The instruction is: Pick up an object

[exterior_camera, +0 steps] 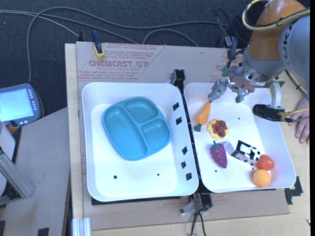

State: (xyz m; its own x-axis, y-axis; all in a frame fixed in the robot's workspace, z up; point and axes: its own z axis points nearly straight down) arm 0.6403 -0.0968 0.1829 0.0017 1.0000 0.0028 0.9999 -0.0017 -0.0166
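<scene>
My gripper (228, 93) hovers over the back of the right bin (279, 149), open, with nothing between its fingers. An orange toy carrot (203, 113) lies just below and left of the left finger. Further forward lie a small pizza toy (217, 129), a purple grape bunch (219, 154), a black-and-white patterned block (245, 151), a red tomato (266, 162) and an orange fruit (262, 178).
The left bin (98, 171) holds a blue divided plate (137, 127). A black divider with clips (184, 132) runs between the bins. A hand (303, 124) shows at the right edge. A screen device (17, 103) sits far left.
</scene>
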